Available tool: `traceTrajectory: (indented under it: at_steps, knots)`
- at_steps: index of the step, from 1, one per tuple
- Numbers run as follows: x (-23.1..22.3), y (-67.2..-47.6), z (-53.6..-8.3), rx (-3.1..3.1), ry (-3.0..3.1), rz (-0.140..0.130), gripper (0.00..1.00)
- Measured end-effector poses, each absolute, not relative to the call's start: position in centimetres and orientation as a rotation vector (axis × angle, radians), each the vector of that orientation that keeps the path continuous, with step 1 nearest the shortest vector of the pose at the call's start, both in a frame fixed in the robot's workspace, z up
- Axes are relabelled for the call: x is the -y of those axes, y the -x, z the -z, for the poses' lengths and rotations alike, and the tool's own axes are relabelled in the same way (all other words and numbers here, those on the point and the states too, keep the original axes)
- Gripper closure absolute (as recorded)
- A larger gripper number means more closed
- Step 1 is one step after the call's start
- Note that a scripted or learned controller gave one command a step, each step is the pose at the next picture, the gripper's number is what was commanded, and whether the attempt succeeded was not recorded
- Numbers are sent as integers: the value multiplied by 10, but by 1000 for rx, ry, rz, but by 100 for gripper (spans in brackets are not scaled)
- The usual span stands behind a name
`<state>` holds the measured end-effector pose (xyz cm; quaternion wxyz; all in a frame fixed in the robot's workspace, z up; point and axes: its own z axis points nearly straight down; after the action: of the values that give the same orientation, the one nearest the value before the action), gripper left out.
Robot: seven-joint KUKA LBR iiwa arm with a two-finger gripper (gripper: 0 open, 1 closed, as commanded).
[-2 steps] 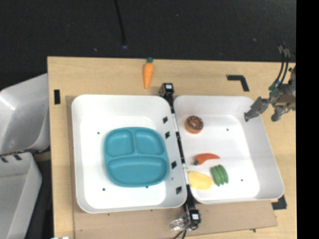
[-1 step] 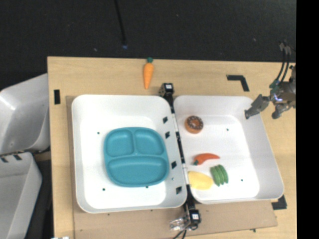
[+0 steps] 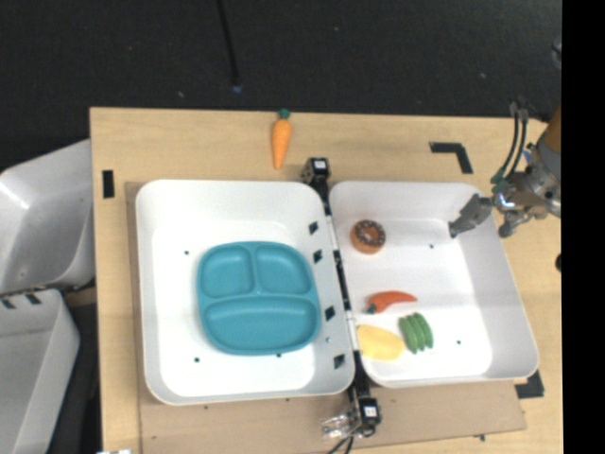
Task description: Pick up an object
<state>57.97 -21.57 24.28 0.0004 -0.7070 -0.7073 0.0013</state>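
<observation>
Camera view: round brown doughnut; red chilli; green pod.

Two white bins sit on a pale wood bench; the left one carries a teal blue tray. The right bin holds a brown doughnut with pink speckles, a red pepper, a yellow fruit and a green ridged vegetable. An orange carrot with a green top lies on the bench's far edge.
</observation>
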Motion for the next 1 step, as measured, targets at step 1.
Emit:
traceTrajectory:
  at_steps: [1]
  knots:
    - [210, -571, -192, 2218, 2220, -5, 0]
